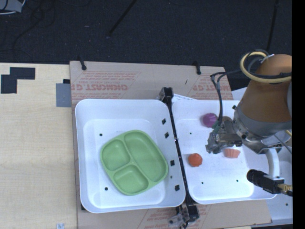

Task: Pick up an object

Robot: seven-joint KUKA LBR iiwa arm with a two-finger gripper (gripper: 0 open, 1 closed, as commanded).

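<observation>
Presently, by size:
Left bin (90, 128): a green divided plate (133, 162) is held.
Right bin (224, 190): three small objects are contained.
Gripper (217, 144): finger opening cannot be told; nothing is seen gripped.
Orange-red ball (195, 160): lies just below-left of the gripper.
Peach cup (232, 152): beside it, right.
Purple ball (209, 119): above.

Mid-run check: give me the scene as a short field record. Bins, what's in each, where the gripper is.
left bin: holds a green divided plate, three compartments, lying flat
right bin: holds a purple object, an orange-red ball and a small peach-coloured object
gripper: low over the right bin, between the purple object and the peach-coloured one
fingers: state not readable from this view
held object: none visible
nearest item: the peach-coloured object, just to the gripper's side
</observation>
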